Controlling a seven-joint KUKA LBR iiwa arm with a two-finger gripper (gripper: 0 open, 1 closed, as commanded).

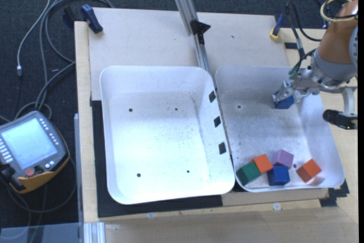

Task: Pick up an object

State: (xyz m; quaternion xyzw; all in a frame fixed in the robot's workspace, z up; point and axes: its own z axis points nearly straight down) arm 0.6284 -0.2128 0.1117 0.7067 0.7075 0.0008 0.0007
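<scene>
i see the end effector over the right bin, toward that bin's far right part, with a blue block sitting right at its tips. the block looks lifted against the fingers rather than lying flat on the bin floor, but i cannot tell for certain that the fingers are closed around it, or how wide they stand. the grey arm with its orange band comes in from the right bin's right side. along the near edge of the right bin lie five more blocks in a loose cluster: a green block, an orange block, a dark blue block, a purple block and a second orange block. the left bin sits just beside the right bin on the bench.
</scene>
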